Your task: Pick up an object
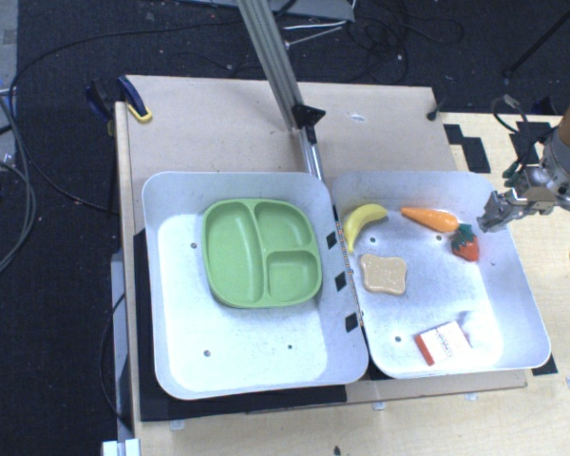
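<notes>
The right bin (513, 283) holds a yellow banana (363, 220), an orange carrot (430, 218), a red strawberry with a green top (466, 244), a slice of toast (384, 275) and a small red and white box (443, 342). My gripper (496, 215) hangs over the bin's right rim, just right of and above the strawberry and apart from it. Nothing shows between its fingers.
The left bin (171, 350) bears a green divided plate (263, 253). A metal pole (275, 55) slants down from the top to the gap between the bins. The arm comes in from the right edge, over the bench.
</notes>
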Robot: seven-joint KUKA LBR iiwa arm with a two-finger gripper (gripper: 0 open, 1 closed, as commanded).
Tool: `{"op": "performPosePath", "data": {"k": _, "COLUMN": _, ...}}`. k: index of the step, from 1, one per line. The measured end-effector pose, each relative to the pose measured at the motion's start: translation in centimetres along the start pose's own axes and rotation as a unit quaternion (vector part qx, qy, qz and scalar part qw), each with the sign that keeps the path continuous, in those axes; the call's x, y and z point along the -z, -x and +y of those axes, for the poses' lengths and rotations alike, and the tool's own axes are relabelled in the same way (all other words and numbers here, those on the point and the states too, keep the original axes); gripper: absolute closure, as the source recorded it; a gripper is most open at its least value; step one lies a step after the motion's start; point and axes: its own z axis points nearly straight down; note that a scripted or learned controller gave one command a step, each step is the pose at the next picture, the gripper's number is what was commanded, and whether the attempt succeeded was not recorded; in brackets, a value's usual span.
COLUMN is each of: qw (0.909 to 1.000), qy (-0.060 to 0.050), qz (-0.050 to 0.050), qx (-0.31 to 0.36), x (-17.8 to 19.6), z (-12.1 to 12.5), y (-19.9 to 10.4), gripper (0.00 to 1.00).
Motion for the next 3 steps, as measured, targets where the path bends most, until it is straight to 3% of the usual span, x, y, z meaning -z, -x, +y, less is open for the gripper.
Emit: {"op": "performPosePath", "data": {"k": 3, "qw": 1.0, "qy": -0.003, "qz": 0.002, "qx": 0.003, "x": -2.1, "z": 1.9, "y": -15.4, "gripper": 1.0}}
